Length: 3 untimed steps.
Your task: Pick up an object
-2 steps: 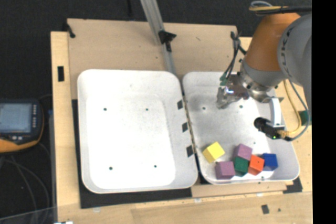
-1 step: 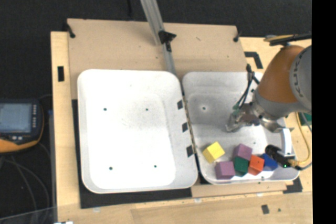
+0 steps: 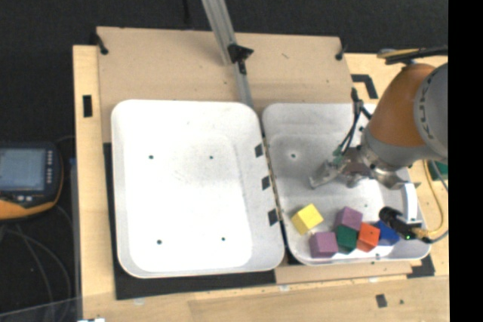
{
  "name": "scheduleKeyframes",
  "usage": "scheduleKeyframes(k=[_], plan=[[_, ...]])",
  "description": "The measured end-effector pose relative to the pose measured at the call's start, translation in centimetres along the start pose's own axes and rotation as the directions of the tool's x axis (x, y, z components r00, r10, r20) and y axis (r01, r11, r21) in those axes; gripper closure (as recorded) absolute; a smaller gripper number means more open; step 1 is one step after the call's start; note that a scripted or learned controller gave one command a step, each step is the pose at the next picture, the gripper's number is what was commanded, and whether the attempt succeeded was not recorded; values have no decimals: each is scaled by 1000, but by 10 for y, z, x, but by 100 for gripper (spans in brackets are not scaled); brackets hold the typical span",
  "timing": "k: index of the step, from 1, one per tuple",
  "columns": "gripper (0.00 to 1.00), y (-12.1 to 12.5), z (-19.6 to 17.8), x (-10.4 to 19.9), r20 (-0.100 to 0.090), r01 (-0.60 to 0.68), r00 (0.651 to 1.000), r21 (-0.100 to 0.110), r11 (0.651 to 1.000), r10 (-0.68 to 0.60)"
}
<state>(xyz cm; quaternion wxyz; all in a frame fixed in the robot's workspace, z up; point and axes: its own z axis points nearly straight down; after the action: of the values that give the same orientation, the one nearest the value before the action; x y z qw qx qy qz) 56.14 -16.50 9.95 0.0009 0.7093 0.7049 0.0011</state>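
Note:
In the right bin (image 3: 302, 124), several small blocks crowd the near edge: a yellow block (image 3: 307, 219), two purple blocks (image 3: 349, 219) (image 3: 324, 243), a green block (image 3: 346, 237), an orange block (image 3: 368, 236) and a blue block (image 3: 387, 232). My gripper (image 3: 326, 176) hangs low over the middle of the right bin, above and behind the yellow block, pointing left. Nothing shows between its fingers.
The left bin (image 3: 189, 185) lies beside the right one. A grey metal pole (image 3: 215, 7) slants from the top of the view down to the bins' back edge. A black handheld device (image 3: 26, 173) sits off the bench at far left.

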Motion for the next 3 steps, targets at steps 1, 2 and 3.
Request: scheduleKeyframes(k=[1,2,3], plan=[[0,0,0,0,1,-3,1000,-1,1000,3],[0,0,0,0,1,-5,1000,-1,1000,5],[0,34,-116,-37,5,6,1000,-8,1000,-6]])
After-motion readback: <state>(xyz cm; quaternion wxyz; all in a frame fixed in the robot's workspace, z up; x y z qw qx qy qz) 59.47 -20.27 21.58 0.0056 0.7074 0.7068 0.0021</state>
